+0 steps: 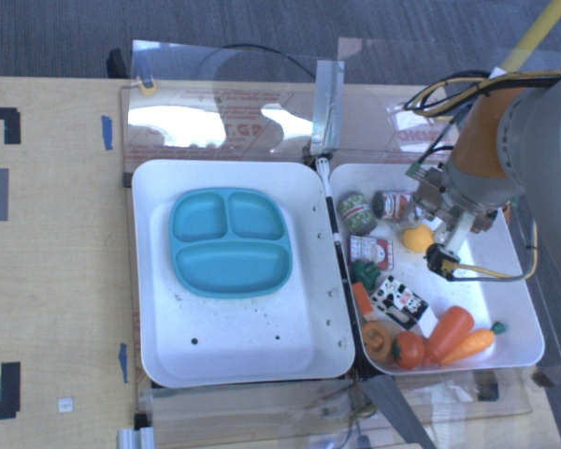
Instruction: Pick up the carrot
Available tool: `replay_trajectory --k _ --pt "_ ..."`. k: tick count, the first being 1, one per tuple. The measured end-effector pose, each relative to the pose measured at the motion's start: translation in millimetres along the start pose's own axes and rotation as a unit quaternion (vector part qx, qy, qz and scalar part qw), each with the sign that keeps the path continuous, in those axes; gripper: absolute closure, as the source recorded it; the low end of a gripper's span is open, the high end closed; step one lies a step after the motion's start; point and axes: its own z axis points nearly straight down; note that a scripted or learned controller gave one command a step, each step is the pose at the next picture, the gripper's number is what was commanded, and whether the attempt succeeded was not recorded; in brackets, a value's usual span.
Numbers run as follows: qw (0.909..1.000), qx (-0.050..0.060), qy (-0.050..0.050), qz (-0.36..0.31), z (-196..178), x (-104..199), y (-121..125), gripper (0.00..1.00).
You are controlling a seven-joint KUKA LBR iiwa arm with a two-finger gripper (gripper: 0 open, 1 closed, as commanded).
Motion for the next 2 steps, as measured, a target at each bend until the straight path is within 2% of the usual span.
replay_trajectory --k 1,2 --pt "0.9842 0.000 0.000 -0.177 -92.1 54.0 0.4 1.00" --pt "0.9682 -0.001 -0.001 -0.250 -129.1 59.4 25.6 1.00"
